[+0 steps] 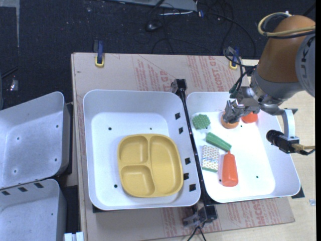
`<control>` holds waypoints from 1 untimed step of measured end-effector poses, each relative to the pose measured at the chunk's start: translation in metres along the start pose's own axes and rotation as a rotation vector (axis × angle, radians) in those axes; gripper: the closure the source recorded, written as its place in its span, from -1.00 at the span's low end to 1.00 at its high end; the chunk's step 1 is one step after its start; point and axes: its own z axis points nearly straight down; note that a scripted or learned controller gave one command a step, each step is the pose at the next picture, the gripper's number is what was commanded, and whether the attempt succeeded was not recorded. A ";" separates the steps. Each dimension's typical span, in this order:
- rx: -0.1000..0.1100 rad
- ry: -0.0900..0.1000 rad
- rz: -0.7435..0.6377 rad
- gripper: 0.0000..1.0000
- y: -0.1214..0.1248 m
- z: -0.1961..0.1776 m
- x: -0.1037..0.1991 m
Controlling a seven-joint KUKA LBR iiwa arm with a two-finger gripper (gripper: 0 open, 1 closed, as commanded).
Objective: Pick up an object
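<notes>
1. Bench: two shallow white bins side by side. The left bin [100, 109] holds a yellow divided tray [149, 164]. The right bin [281, 182] holds the loose items.
2. Right bin, contents: a green knobbly piece [201, 121] near the dividing wall; a green bar [217, 140] lying at a slant just below it; a patterned flat packet [210, 157] beneath the bar; an orange bottle [229, 169] beside the packet, lying lengthwise; an orange round piece [230, 124] and a small red piece [249, 118] at the far side, under the arm.
3. Gripper [231, 115]: lowered into the far part of the right bin, directly over the orange round piece and seemingly touching it. Whether the claw is open, closed or gripping cannot be told; wrist and cables mask it.
4. Step in hand, as judged: the grasp attempt itself, at the bottom of the descent, with the orange round piece the likely target.
5. Next move calls for: a firm close around the piece, then a straight lift clear of the bin wall. The red piece lies just beside and may get nudged or caught along with it.
</notes>
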 end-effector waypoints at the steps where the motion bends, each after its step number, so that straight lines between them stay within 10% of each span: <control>1: 0.003 0.001 -0.002 1.00 0.004 0.011 0.050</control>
